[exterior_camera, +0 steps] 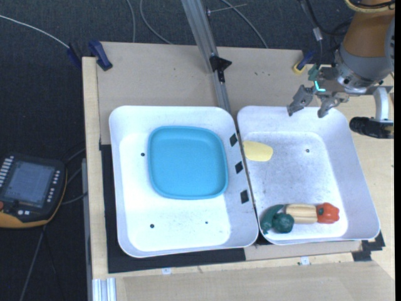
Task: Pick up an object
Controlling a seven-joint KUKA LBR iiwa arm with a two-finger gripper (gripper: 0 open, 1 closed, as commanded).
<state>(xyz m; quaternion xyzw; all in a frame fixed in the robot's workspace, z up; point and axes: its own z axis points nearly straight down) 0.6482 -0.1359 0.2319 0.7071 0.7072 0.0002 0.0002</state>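
Note:
My gripper [309, 105] hangs open over the far rim of the right bin [354, 162], with nothing between its two dark fingers. A flat yellow piece [257, 150] lies at that bin's left side, below and left of the gripper. Along the bin's near edge sit a dark green rounded object [276, 221], a tan stick-shaped object [301, 213] and a red object [328, 212], touching in a row, far from the gripper.
The left bin [128, 218] holds a light blue square plate [187, 162]. A metal pole [202, 24] slants down to the gap between the bins. Blue clamps [99, 54] sit at the bench's far corners. A handheld pendant [28, 189] lies off the bench at left.

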